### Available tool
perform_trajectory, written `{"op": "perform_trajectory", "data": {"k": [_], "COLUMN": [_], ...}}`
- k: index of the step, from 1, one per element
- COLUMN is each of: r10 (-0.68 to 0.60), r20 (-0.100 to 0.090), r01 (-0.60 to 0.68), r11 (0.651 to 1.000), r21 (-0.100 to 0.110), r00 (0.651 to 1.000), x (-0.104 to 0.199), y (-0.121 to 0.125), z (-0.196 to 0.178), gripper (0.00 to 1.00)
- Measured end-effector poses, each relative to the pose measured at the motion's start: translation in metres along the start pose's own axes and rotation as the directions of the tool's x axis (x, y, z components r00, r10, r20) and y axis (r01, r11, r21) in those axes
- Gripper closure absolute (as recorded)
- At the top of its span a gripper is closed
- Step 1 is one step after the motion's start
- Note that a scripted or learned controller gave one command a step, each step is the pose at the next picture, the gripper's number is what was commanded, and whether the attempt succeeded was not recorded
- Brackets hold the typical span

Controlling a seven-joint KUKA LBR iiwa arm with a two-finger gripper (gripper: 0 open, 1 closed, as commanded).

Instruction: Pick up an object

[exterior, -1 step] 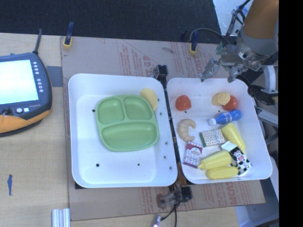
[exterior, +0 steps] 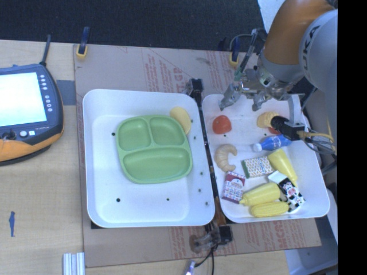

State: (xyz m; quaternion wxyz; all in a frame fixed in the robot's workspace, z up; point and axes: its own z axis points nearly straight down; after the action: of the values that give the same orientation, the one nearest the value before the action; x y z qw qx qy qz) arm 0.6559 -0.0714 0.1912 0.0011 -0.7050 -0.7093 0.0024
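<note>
My jaws (exterior: 243, 100) hang spread and empty over right white bin (exterior: 321, 202) far edge. Round red tomato toy (exterior: 222, 124) lies just below-left; I'd centre over it, descend straight.

We read little here. The grey arm (exterior: 324, 36) carries dark letters near its upper right, likely "KUKA", but cut off and blurred. The brown cardboard sheet (exterior: 172, 67) under both bins bears faint red printing along its far edge, too blurred to read. The small red packet (exterior: 233, 188) and the patterned card (exterior: 257, 166) in the right bin (exterior: 321, 211) show print, illegible.
</note>
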Motion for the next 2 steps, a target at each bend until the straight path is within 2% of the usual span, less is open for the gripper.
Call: {"op": "perform_trajectory", "data": {"k": [2], "r10": [0.002], "r20": [0.0], "r01": [-0.002], "r11": [1.0], "r21": [0.002], "r00": [1.0], "x": [0.0072], "y": [-0.0139], "z": [-0.0005], "gripper": [0.0]}}
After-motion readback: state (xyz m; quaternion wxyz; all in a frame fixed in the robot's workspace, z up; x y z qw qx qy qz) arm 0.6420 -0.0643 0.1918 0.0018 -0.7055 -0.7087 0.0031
